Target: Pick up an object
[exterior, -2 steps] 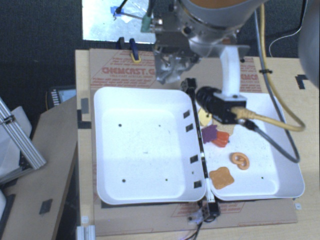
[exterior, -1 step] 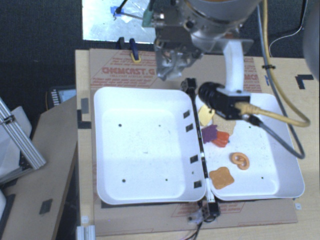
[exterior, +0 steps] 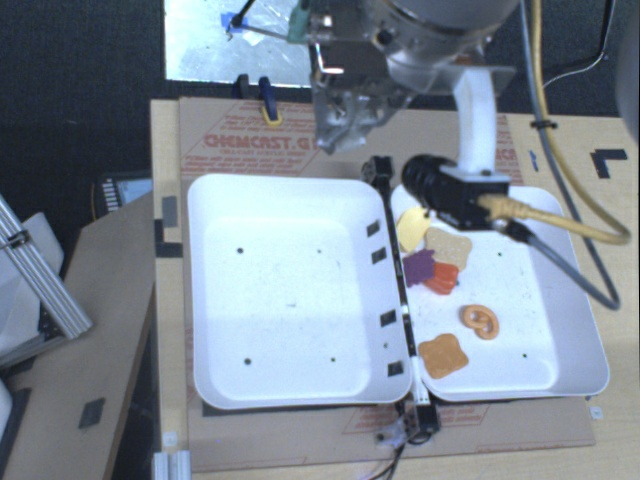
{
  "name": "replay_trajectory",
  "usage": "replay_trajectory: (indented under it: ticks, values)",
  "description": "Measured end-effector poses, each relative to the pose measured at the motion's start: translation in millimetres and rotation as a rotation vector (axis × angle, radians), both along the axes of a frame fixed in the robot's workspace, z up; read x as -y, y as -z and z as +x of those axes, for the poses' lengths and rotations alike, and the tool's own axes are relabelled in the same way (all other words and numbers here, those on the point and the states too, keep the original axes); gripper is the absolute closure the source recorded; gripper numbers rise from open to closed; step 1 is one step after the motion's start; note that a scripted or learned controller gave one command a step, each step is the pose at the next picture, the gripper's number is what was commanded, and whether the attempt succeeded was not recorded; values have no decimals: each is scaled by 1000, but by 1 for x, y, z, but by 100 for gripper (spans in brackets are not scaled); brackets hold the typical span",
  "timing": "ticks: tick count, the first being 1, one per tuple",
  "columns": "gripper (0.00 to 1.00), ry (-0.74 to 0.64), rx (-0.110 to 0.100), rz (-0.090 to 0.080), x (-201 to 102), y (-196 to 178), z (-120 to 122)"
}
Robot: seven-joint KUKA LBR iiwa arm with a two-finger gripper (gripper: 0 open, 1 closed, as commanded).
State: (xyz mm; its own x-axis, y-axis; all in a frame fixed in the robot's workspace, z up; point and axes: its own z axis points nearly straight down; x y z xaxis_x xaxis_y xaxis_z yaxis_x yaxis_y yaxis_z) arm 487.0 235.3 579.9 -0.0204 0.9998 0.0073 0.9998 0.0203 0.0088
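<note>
The right bin (exterior: 560, 358) holds several small objects. A yellow piece (exterior: 413, 228) lies near its back left, with a beige piece (exterior: 451, 247) beside it. A purple piece (exterior: 418, 265) and a red piece (exterior: 444, 280) touch each other just in front. An orange ring-shaped piece (exterior: 480, 321) and an orange toast-shaped piece (exterior: 443, 355) lie nearer the front. My gripper (exterior: 343, 123) hangs high and close to the camera, over the back edge of the left bin (exterior: 280, 208), well apart from all the objects. Nothing shows in it.
A black device (exterior: 452, 194) on a white post, with a yellow cable (exterior: 560, 223), reaches over the back of the right bin. A black divider strip (exterior: 396, 288) runs between the bins. Blue and yellow clamps (exterior: 268, 103) sit behind the left bin.
</note>
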Motion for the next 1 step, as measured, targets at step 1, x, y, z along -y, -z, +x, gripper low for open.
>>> replay_trajectory:
  ticks: [1]
  values:
    - [100, -3, 2, 1, 0, -11, 0]
